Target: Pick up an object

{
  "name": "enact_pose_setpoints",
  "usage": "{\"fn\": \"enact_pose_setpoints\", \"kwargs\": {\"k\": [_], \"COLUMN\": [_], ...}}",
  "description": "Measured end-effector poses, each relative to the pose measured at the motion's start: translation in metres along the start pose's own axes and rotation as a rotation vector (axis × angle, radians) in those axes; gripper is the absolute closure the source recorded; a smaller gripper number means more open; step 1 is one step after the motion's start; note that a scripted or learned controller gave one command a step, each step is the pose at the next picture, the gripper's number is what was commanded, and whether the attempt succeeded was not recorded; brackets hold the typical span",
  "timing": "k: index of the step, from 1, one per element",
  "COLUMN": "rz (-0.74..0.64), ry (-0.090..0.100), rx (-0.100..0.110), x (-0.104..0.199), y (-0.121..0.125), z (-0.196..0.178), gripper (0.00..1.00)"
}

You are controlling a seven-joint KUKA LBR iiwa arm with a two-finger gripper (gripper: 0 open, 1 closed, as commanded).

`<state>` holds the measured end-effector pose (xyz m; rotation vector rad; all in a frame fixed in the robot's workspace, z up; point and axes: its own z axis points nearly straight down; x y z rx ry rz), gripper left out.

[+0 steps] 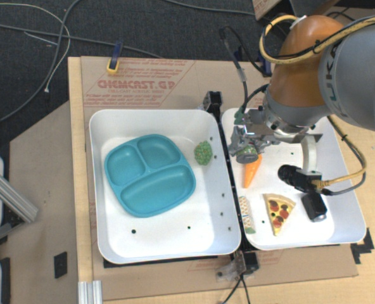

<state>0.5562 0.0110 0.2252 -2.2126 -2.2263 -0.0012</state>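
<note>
Grasp step: gripper (246,149) sits right at the upper end of the carrot (252,170), right of frame centre.

The carrot lies in the right bin (343,230), close to its left wall, tip pointing down-frame. Your claw overlaps its green top; I cannot tell whether the claw is apart, together or clamped on it. I judge this as closing or about to lift: you need a firm pinch, then a straight rise. The pizza slice (279,213) lies near, lower in the same bin. The blue plate (151,175) and a green piece (203,152) are in the left bin (175,236).
</note>
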Motion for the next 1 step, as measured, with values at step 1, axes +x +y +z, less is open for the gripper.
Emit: {"fn": "enact_pose_setpoints", "kwargs": {"k": [1], "rz": [0.000], "ry": [0.000], "rx": [0.004], "x": [0.0538], "y": [-0.0033], "z": [0.0108], "gripper": [1.00]}}
